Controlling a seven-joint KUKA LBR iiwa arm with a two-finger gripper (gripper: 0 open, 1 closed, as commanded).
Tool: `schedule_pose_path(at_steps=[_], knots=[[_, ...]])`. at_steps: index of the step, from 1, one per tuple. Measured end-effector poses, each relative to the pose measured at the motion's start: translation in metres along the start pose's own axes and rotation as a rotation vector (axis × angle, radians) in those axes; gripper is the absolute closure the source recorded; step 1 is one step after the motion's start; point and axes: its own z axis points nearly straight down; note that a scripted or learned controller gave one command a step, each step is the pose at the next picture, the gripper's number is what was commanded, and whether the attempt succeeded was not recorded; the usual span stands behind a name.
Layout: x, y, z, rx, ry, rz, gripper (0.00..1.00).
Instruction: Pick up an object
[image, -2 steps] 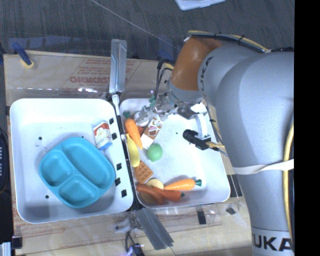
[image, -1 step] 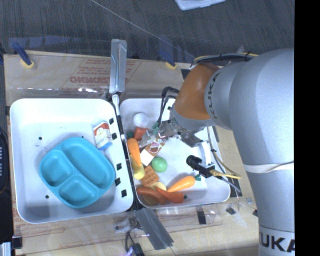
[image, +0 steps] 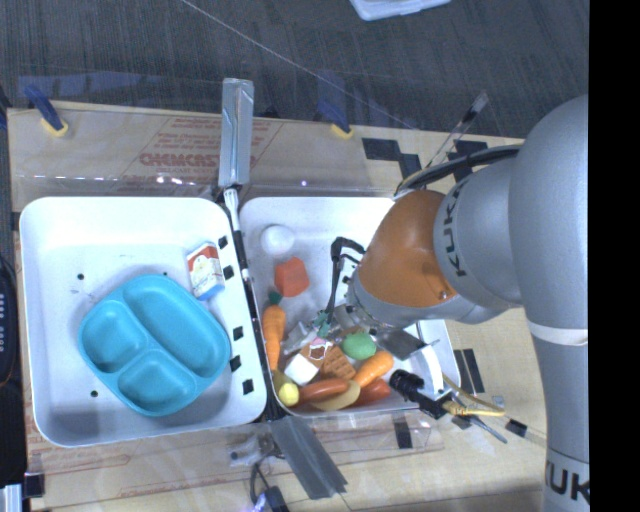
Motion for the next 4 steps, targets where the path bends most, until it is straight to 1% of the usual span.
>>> schedule_pose_path(at_steps=[1,2,3,4], knots=[[-0.018,0.051,0.004,0.008,0.006,-0.116,0.0],[0.018,0.11,-0.098,0.002,0.006,-0.577,0.0],[-0.028,0.11,-0.014,-0.004,-0.001,-0.46,0.0],[-0.061,0.138,-0.001,0.01,0.014,-0.36,0.0]])
